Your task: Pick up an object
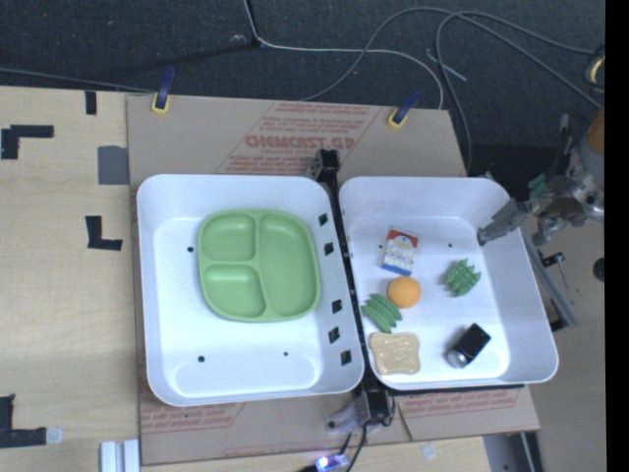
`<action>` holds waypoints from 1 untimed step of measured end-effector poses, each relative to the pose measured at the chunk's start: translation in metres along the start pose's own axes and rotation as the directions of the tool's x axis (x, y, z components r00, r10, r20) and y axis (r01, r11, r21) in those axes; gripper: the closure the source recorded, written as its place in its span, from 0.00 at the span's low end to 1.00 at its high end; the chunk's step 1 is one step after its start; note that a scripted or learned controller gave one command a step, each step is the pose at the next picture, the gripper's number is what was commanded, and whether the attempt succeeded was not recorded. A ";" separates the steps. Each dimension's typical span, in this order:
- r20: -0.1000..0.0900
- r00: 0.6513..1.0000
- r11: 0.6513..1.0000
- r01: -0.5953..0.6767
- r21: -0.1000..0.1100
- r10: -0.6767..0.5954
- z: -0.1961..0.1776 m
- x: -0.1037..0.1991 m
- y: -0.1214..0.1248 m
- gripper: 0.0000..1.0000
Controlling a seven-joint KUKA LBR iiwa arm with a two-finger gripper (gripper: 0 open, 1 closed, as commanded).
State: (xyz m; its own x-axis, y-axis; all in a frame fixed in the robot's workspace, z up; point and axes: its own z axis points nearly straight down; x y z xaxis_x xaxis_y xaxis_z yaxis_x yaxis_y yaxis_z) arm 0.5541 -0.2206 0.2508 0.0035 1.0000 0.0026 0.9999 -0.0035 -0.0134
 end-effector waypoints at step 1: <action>0.003 1.000 1.000 0.004 -0.012 -0.004 -0.007 0.001 0.002 0.00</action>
State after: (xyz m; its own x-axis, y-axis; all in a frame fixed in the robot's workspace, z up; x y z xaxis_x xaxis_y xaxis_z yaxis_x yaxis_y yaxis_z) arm 0.5566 -0.2200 0.2582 -0.0006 1.0000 -0.0005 1.0000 0.0006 -0.0012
